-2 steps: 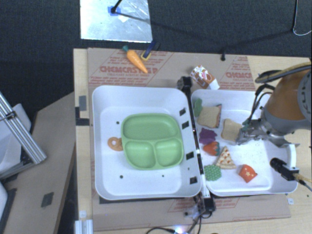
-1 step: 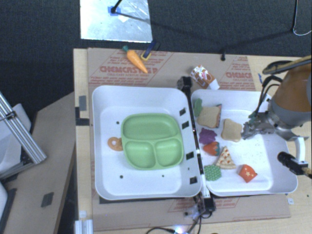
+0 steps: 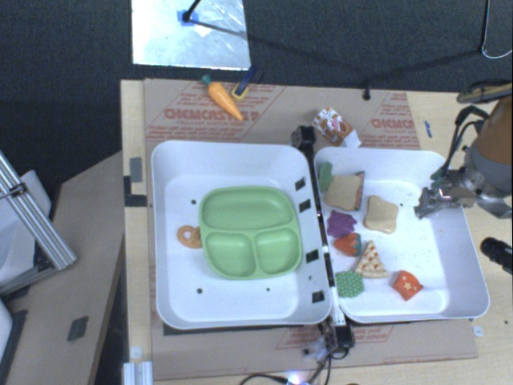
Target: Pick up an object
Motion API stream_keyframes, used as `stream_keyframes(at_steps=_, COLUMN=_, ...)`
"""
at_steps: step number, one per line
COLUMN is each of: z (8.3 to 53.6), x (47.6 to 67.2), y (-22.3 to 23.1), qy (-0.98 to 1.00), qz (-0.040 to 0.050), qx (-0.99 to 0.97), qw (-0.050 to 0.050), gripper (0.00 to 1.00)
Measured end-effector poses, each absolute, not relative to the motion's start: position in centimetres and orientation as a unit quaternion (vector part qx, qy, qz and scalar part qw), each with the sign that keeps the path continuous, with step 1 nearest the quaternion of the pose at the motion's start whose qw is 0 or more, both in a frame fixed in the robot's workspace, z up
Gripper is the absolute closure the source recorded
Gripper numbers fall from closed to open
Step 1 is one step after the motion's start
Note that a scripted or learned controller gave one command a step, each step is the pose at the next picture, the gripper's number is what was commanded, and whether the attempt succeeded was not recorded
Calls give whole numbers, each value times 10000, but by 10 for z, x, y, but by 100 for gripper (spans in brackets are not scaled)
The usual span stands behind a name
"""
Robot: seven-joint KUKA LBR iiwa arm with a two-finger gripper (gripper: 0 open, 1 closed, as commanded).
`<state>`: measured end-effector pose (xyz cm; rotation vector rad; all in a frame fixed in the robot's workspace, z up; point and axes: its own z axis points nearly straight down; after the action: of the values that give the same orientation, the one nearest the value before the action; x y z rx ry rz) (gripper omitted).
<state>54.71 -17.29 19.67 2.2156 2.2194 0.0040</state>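
My gripper (image 3: pixel 430 201) hangs over the right side of the right bin (image 3: pixel 461 247), coming in from the right edge. Nothing shows held in it. To its left lies a tan toast piece (image 3: pixel 381 213), a short gap away. A larger bread slice (image 3: pixel 345 191) sits further left. Purple grapes (image 3: pixel 342 223), a red-orange piece (image 3: pixel 349 243), a pizza slice (image 3: pixel 370 261), a green piece (image 3: pixel 349 283) and a red piece (image 3: pixel 407 285) lie along the bin's left and front.
The left bin (image 3: pixel 172 175) holds a green divided plate (image 3: pixel 250 231) and a small pretzel (image 3: pixel 190 237). Behind the bins on the cardboard lie a carrot (image 3: pixel 224 100) and a small printed box (image 3: pixel 333 125). Black clips line the wall between the bins.
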Motion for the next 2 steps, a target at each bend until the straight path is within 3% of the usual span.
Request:
stream_keyframes(at_steps=1, z=226, x=548, y=-173, qy=7085, qz=11, qx=7057, qw=21, gripper=100)
stream_keyframes(at_steps=2, z=236, x=557, y=-119, qy=7103, qz=14, qx=7038, qw=11, gripper=100)
